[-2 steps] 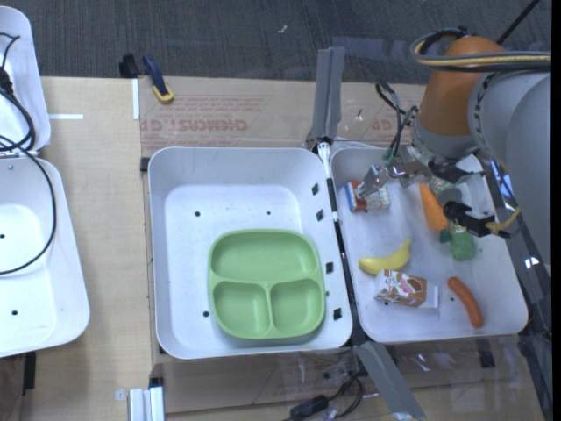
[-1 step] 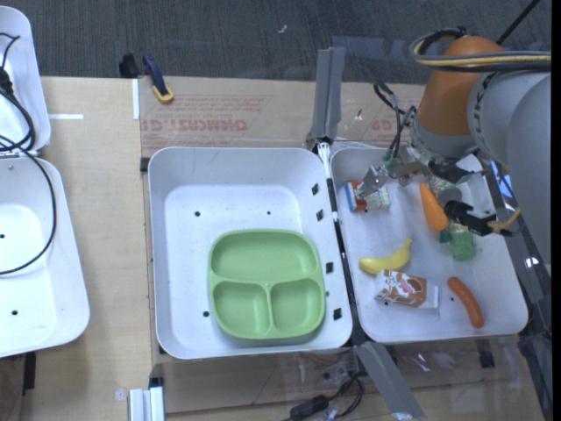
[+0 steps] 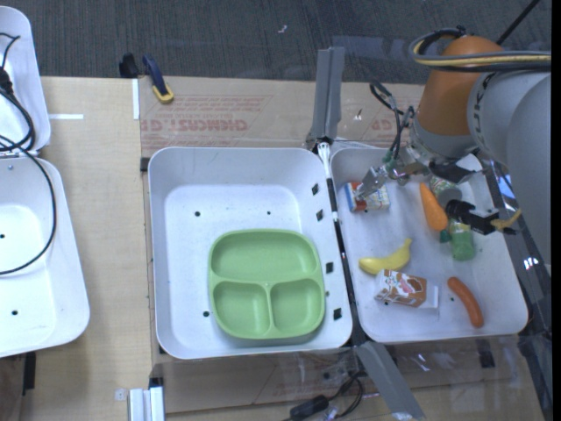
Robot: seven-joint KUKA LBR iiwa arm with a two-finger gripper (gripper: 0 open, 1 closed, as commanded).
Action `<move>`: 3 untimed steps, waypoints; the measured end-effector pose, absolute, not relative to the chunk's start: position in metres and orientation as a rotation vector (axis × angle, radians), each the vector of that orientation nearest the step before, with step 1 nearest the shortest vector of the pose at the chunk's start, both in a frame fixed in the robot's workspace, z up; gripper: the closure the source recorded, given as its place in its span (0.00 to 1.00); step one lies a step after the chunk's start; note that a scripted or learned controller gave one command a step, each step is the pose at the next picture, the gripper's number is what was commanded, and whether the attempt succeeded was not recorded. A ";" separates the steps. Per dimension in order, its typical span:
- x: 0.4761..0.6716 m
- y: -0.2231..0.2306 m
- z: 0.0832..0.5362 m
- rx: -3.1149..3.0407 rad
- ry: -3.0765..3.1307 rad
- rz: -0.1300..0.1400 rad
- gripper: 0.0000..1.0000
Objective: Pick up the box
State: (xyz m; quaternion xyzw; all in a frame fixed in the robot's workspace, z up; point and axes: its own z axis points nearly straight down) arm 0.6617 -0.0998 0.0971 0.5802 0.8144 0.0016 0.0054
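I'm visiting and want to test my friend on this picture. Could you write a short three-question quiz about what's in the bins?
1. True or false: the green tray lies in the left bin.
2. Which lies nearest the box in the right bin? A) banana B) carrot C) sausage
3. Fill in: the gripper hovers over the small ____ at the back of the right bin.

Key: 1 true; 2 A; 3 carton

Grey rounded arm with an orange band; yellow and black cables looped above.
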 end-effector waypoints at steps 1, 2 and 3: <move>0.662 -0.101 0.097 1.756 2.593 0.007 0.00; 0.662 -0.102 0.097 1.678 2.643 0.005 0.00; 0.661 -0.104 0.097 1.901 2.494 0.007 0.00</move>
